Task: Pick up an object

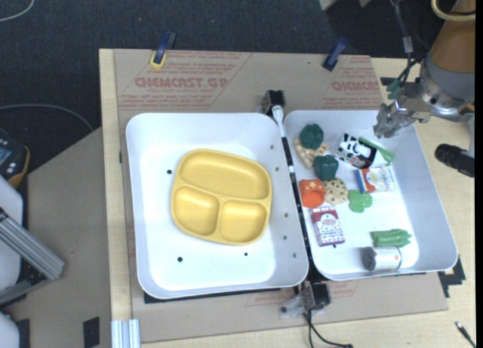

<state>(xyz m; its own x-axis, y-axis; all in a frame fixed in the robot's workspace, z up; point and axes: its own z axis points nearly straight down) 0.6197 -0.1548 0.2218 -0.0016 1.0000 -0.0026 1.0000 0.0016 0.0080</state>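
Approach step of a pick: the gripper (pixel 389 124) hovers at the far edge of the right bin (pixel 434 210), nothing held.

The nearest candidate, a black-and-white toy (pixel 352 148), lies in the right bin just to the near-left of the fingers and apart from them; a green strip (pixel 377 150) lies against it, closer still to the fingers. Farther out from the fingers sit a dark green piece (pixel 310 135), a teal block (pixel 326 166), an orange piece (pixel 311 191), a cookie (pixel 336 190), a red card (pixel 327 227) and a grey-and-white cylinder (pixel 381 259). The fingers look narrow, with nothing between them. The next move appears to call for a short shift toward the toy, opening, then a descent. The yellow tray (pixel 221 195) fills the left bin (pixel 151 263), well apart.
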